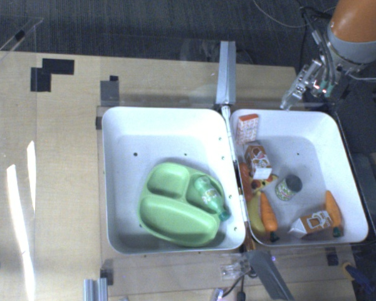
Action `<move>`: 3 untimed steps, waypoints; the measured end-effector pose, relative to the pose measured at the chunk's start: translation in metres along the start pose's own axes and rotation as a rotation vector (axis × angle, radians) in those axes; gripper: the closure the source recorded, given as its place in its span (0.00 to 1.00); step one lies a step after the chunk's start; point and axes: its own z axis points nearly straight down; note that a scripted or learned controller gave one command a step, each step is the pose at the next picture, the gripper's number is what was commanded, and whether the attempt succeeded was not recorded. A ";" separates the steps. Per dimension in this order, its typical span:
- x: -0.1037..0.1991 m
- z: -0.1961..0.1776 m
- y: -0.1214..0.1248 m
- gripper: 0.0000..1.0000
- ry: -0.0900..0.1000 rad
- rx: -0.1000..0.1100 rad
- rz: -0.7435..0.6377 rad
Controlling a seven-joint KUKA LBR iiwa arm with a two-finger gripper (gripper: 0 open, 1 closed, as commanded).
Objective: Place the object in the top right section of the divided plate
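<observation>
A: Camera view, left bin [113, 168]: one green divided plate [175, 215], one clear bottle [210, 193] lying in its top right section.

B: And the right bin [338, 143]?

A: Two carrots, one banana, three small cartons, one round can. The gripper [299, 88] hangs above its far rim; finger state cannot be told.

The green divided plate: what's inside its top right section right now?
A clear, greenish bottle lies in the top right section of the green divided plate. The section floor beneath it is covered.
</observation>
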 end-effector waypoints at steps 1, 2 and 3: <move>-0.001 -0.014 0.003 1.00 -0.009 -0.007 -0.003; -0.050 0.100 -0.083 1.00 0.000 0.002 0.135; -0.083 0.153 -0.106 1.00 -0.003 0.001 -0.103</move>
